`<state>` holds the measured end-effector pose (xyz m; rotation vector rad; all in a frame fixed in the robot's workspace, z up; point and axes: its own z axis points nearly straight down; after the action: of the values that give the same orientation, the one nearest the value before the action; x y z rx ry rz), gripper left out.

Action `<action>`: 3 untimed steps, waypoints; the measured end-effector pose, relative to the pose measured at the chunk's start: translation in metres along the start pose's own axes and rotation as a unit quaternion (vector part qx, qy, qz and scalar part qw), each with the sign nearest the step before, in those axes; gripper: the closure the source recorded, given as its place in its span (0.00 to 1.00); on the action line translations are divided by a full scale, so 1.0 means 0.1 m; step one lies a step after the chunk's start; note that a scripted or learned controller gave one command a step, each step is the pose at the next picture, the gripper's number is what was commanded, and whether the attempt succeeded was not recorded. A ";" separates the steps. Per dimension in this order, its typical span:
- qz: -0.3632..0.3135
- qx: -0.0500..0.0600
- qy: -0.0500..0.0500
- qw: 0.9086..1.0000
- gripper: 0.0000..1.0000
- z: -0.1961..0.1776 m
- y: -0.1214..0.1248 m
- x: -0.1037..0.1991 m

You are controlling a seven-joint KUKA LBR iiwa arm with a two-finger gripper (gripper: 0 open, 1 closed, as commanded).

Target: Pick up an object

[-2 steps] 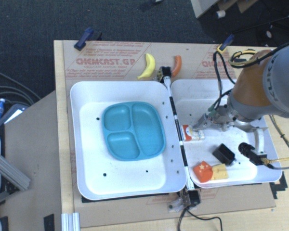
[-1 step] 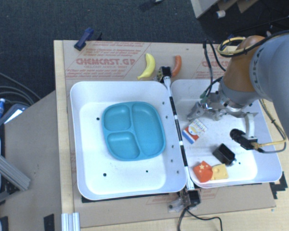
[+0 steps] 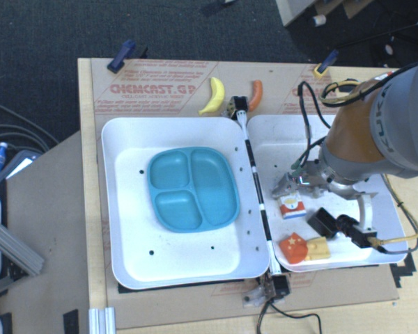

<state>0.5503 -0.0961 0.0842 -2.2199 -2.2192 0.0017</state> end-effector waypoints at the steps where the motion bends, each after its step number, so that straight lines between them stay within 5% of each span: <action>1: 0.000 -0.001 0.000 1.000 1.00 -0.10 0.00 0.00; 2: 0.000 -0.001 0.000 1.000 1.00 -1.67 -0.64 0.46; 3: -0.001 -0.001 -0.001 1.000 1.00 -1.72 -0.09 0.62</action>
<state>0.5419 -0.0345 0.2563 -2.2204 -2.2226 -0.0003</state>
